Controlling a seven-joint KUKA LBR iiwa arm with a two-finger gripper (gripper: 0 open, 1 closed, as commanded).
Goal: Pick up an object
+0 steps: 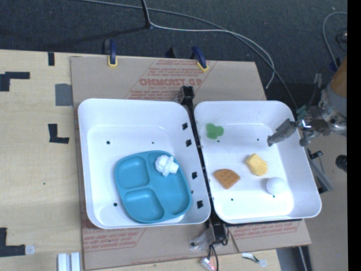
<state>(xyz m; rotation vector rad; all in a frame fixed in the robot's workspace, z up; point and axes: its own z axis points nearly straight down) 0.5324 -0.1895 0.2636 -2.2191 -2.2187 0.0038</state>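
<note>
gripper (280,133): at right bin (282,208) far rim, finger state indeterminate, nothing seen held | targets: cheese (257,165), waffle (227,178), ball (275,186), green piece (214,131) loose, spaced for access | tray (151,188): left bin

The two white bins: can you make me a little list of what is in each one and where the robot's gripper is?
left bin: blue tray with three compartments, a small white thing on its upper right part
right bin: green thing, yellow thing, tan waffle-like piece, white ball
gripper: over the right bin's right edge, holding nothing
touching: the four right-bin things lie apart
</note>
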